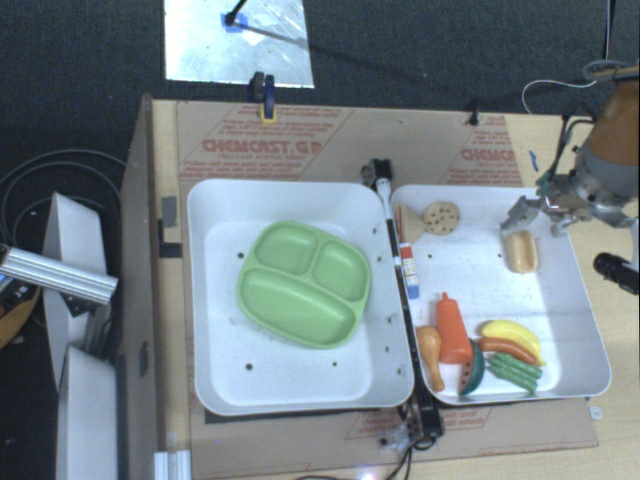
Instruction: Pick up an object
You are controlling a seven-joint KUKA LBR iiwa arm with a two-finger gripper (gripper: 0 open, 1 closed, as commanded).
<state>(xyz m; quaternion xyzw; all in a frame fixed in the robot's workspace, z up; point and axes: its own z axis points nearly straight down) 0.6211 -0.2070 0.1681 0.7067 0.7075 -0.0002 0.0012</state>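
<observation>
The right bin holds several toy foods. A tan bread roll lies near its back right, and a round cookie sits at its back left. Along the front edge lie an orange bottle, a yellow banana, green beans, a watermelon slice and a tan drumstick. My gripper hangs open just behind and above the bread roll, with nothing between its fingers.
A green divided plate fills the middle of the left bin. A divider rail separates the two bins. The arm enters from the right, with a black part beside the right bin's rim.
</observation>
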